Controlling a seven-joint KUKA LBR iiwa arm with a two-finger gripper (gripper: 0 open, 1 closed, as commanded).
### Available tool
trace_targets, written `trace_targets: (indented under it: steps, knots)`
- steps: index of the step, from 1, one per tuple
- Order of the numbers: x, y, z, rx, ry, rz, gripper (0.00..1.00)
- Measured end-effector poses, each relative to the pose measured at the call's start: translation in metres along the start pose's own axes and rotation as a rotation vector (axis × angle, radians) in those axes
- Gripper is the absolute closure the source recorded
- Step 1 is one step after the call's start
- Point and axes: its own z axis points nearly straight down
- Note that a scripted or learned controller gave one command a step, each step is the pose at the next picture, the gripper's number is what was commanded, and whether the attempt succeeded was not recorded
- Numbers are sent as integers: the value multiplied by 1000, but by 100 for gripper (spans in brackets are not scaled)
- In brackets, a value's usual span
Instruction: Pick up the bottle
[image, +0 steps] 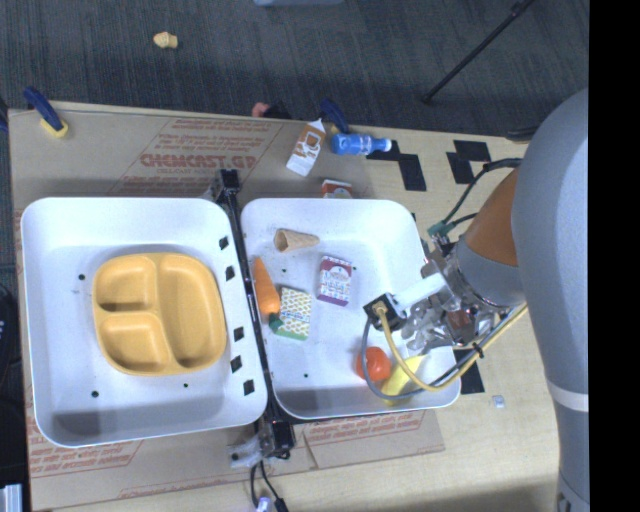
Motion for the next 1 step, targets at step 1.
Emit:
trace_targets:
  steps: [1]
  knots:
    - [1,-1,-8,-2,2,4,100]
